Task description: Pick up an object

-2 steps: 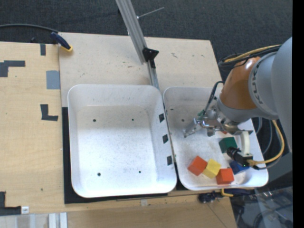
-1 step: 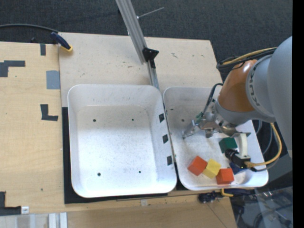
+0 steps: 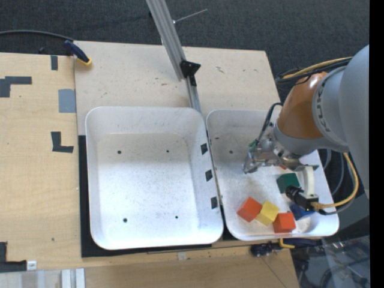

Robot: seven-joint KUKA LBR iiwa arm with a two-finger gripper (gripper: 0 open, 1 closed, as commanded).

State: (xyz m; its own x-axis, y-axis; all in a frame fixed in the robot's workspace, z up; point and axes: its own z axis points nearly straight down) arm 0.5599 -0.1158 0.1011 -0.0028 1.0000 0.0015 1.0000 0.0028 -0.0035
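An orange cube (image 3: 249,209), a yellow cube (image 3: 268,213) and a second orange-red cube (image 3: 284,222) lie in a row near the front edge of the right-hand shallow white bin (image 3: 231,131), the yellow one touching its neighbours on either side. Just behind them, toward the right wall of that bin, sits a dark green block (image 3: 288,181), with a small blue piece (image 3: 298,210) beside the orange-red cube, partly hidden by black cabling.

The gripper (image 3: 252,162) of the grey arm (image 3: 336,107) with its orange band hangs over the middle of the same bin, behind the cubes and apart from them, left of the green block. Nothing can be seen between its fingers, and whether they stand wide or narrow I cannot tell from this slant.

The left-hand shallow white bin (image 3: 96,161) lies just beside the right one, their rims meeting along the middle. Both rest on the pale wooden desk (image 3: 132,65), where a silver metal rail (image 3: 165,26) runs down from the top edge to the seam between the bins.
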